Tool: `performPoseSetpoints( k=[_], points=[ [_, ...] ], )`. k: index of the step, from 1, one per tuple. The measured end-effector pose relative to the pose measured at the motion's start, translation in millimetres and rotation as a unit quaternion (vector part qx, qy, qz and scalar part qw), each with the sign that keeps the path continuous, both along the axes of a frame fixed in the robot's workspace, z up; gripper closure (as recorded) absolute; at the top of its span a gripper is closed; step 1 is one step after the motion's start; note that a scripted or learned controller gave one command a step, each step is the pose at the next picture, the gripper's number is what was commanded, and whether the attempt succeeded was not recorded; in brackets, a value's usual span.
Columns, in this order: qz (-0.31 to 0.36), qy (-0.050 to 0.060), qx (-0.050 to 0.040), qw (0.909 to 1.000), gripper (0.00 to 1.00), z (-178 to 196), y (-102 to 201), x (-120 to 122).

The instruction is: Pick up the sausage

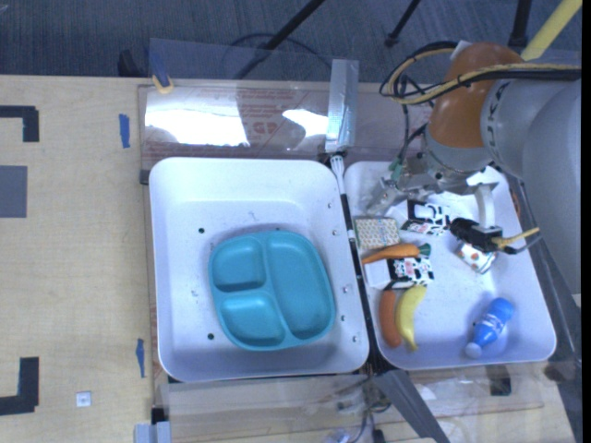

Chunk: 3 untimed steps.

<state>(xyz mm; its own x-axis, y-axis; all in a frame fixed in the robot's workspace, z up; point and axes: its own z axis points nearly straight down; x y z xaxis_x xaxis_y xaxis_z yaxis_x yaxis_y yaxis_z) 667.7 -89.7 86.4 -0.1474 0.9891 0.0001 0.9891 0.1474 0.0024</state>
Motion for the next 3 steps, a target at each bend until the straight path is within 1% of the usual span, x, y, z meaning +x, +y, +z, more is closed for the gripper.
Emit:
performPoseSetpoints(
  k=[3],
  points=[
    [0.000, 0.000, 0.0000, 1.0000, 0.00, 0.0, 0.0, 0.0]
  ],
)
